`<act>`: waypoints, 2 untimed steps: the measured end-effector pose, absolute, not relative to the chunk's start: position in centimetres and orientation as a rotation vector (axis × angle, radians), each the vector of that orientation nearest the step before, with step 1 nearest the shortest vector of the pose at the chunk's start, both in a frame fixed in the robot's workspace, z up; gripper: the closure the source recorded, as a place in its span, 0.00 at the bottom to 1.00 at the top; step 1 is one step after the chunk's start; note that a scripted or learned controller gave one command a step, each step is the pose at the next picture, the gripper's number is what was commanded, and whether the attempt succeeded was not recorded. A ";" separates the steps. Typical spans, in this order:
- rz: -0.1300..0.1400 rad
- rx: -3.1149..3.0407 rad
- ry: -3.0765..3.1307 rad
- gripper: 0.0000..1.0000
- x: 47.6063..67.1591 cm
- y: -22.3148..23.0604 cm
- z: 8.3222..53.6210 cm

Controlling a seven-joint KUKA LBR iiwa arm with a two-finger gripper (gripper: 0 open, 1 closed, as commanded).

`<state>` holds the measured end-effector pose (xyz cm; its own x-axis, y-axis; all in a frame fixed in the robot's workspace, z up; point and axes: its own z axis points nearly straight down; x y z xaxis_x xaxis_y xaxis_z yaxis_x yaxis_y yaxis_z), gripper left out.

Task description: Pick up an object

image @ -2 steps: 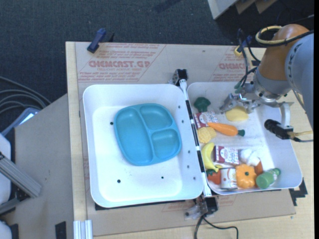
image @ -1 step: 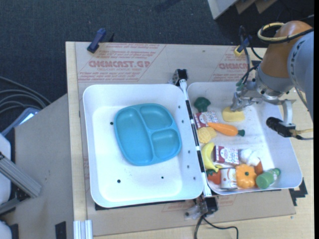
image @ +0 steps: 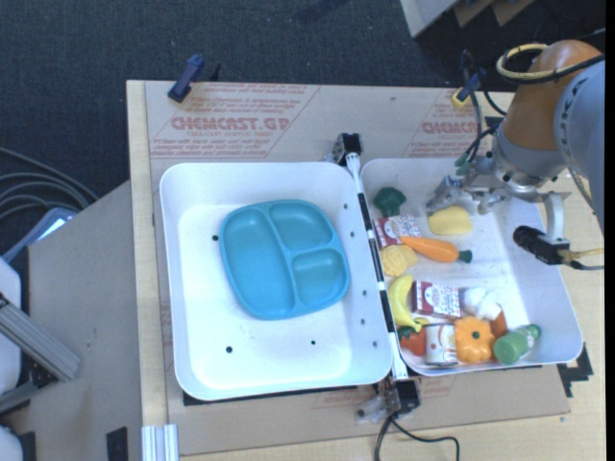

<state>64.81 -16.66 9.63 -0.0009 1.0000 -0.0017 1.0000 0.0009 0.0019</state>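
We're hovering the gripper [image: 463,196] at the right bin's [image: 550,301] far edge, just above the lemon [image: 450,222]. Grip's too blurry to call, probably nothing held. Next: drop straight down.

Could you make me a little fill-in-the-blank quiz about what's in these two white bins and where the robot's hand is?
1. The left bin holds a divided plate coloured ____.
2. The hand hovers over the ____ bin.
3. The carrot lies just below the pale ____ lemon.
4. The toy food is piled in the ____ bin.

Missing words: blue; right; yellow; right
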 end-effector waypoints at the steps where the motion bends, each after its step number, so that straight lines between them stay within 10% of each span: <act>1: 0.000 2.219 2.221 0.00 65.2 -17.0 8.5; 2: 0.002 2.218 2.222 0.00 66.7 -15.6 8.5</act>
<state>66.70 -15.60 8.50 -0.0015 1.0000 -0.0007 1.0000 0.0015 0.0025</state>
